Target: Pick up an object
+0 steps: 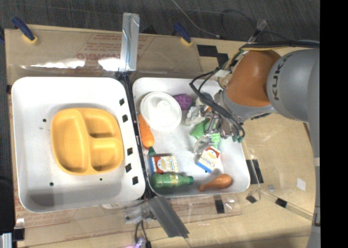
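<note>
My gripper (205,128) hangs low over the right bin (239,157), in its middle right part, right above a small green object (199,129) that it partly hides. Beside it lie a blue and white packet (209,159), a purple item (183,101) and a white bowl (161,110). Along the bin's left wall is an orange carrot (145,132). At the front sit a small printed carton (165,163), a green bottle (171,180) on its side and a brown drumstick (216,182).
The left bin (27,132) holds a yellow divided tray (87,138). The grey arm with its orange band (251,80) comes in from the right over the bench, trailing black cables. A metal post (129,43) stands behind the wall between the bins.
</note>
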Robot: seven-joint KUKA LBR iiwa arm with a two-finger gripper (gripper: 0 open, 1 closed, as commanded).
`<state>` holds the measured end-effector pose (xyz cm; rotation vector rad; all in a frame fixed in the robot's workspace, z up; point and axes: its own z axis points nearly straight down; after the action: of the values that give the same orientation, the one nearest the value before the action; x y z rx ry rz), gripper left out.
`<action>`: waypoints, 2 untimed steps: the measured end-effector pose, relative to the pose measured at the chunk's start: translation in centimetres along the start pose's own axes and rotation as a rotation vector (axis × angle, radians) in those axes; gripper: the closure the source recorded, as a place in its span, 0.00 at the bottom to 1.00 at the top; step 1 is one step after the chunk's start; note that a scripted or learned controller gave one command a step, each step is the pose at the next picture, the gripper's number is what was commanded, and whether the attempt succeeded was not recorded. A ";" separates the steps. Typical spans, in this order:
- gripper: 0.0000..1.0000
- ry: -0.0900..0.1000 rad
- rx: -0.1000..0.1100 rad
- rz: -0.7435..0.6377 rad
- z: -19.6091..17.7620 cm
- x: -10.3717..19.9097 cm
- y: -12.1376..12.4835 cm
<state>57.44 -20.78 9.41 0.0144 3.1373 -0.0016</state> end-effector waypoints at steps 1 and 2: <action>1.00 -0.005 0.001 -0.007 -1.2 -0.3 0.2; 1.00 -0.007 0.002 0.205 -15.0 -4.9 1.4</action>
<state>62.29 -19.40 24.40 0.3341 3.1122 -0.0039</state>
